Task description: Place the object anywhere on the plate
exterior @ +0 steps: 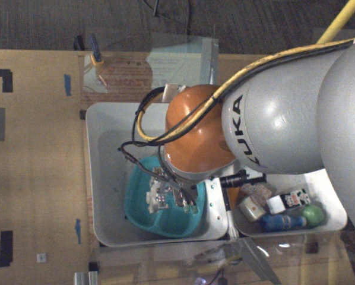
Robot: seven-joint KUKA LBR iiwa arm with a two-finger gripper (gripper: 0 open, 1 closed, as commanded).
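the arm (284, 117) is hanging over the left bin (106, 159), its fingers (165, 198) hovering directly above the teal plate (139, 209); finger spread cannot be determined. the task object cannot be identified.

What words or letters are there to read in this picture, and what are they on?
"UKA": black letters on the grey arm; the start of the name is hidden by the orange band.
The black and white box in the right bin has print on it, too small to read.
The blue bottle has a label, too blurred to read.
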